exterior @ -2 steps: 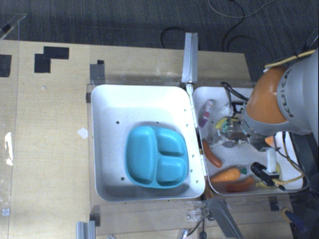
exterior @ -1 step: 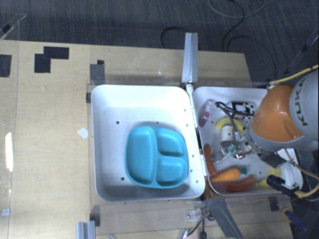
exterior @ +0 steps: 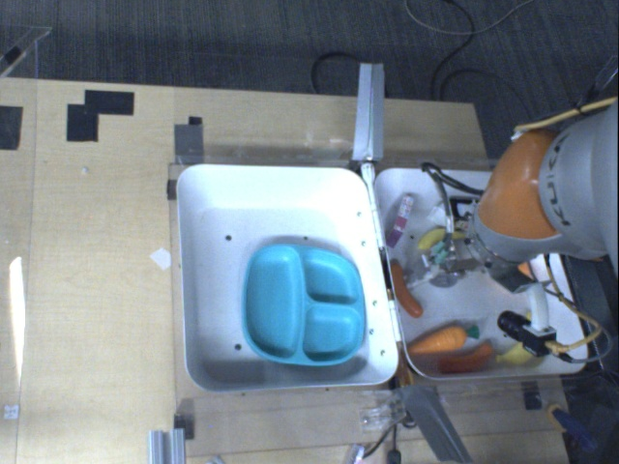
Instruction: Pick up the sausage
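Pale wooden bench top [exterior: 97,288] carries two shallow white plastic bins side by side: left bin [exterior: 208,211] and right bin [exterior: 411,187], touching along a shared edge. A grey metal upright bar [exterior: 369,114] stands at their far junction. Black tape patches [exterior: 97,112] lie on the bench's far-left surface.

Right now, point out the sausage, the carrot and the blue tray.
sausage [exterior: 406,291]: camera view, mid-length of it, along the right bin's left wall.
carrot [exterior: 440,339]: camera view, middle of the orange body.
blue tray [exterior: 276,303]: camera view, its large left compartment.

Pincer [exterior: 447,264] low, arm [exterior: 551,196] bent
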